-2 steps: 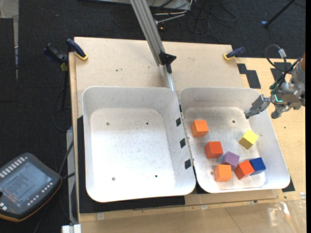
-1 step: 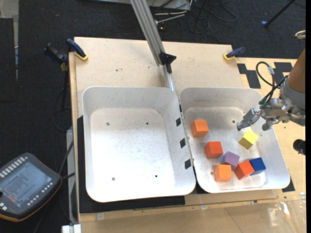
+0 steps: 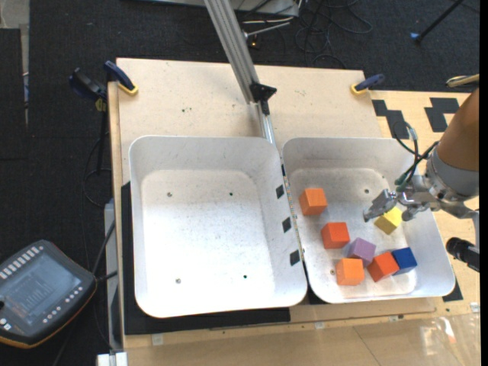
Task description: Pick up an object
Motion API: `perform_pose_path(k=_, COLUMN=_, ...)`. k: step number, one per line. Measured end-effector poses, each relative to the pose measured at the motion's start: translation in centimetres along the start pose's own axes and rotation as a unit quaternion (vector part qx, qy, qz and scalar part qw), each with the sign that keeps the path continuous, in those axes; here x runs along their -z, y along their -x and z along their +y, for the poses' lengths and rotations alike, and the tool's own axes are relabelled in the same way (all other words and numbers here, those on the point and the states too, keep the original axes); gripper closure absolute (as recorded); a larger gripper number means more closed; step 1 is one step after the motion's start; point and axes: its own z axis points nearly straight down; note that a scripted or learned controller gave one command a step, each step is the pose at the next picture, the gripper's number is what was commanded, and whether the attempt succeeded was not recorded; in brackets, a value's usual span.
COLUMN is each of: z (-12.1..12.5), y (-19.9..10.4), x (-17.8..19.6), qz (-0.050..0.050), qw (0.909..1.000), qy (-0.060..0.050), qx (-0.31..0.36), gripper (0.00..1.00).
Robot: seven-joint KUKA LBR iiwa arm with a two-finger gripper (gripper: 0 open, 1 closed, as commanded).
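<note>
Right bin (image 3: 358, 155): end effector (image 3: 383, 208) over yellow cube (image 3: 389, 221) near rim.

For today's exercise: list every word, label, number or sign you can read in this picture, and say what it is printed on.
None can be read.
The pendant at lower left has a screen, but whatever it shows is too blurred to read.
The board at upper right carries black square patterns, not letters.
</note>
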Motion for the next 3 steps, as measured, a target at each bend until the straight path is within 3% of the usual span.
perform_pose_path(k=1, z=-0.9, y=-0.1, x=-4.8, qz=-0.002, qw=1.0, qy=0.004, qx=0.0, gripper=0.0)
perform_pose_path(k=2, z=-0.6, y=-0.1, x=-3.5, qz=-0.004, qw=1.0, qy=0.009, qx=0.0, gripper=1.0)
perform_pose_path(k=3, z=-0.6, y=0.5, x=0.9, qz=-0.002, qw=1.0, qy=0.006, qx=0.001, gripper=1.0)
